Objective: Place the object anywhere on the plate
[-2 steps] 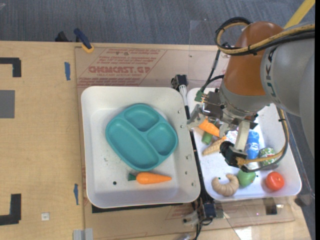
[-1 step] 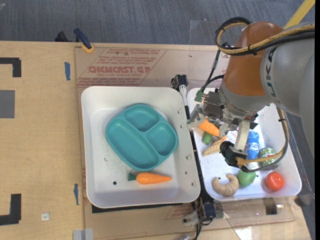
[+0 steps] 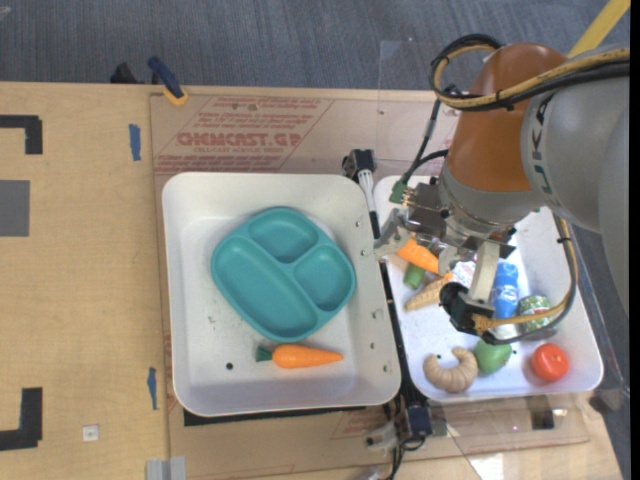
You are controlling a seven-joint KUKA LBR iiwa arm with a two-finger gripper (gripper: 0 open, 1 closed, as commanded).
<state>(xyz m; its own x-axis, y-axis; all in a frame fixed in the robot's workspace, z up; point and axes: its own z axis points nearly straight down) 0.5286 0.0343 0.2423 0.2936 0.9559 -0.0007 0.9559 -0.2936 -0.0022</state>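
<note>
One bin [image 3: 182, 268] left of the gripper [image 3: 427, 248] holds a teal plate [image 3: 283, 273] and carrot [image 3: 300, 357]; gripper's clamp state, can't tell.

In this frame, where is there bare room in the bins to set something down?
All three compartments of the teal plate are bare, as is the left bin's floor left of and above the plate. The carrot takes the strip below it. The right bin is crowded: croissant, tomato and other toys under the arm.
</note>
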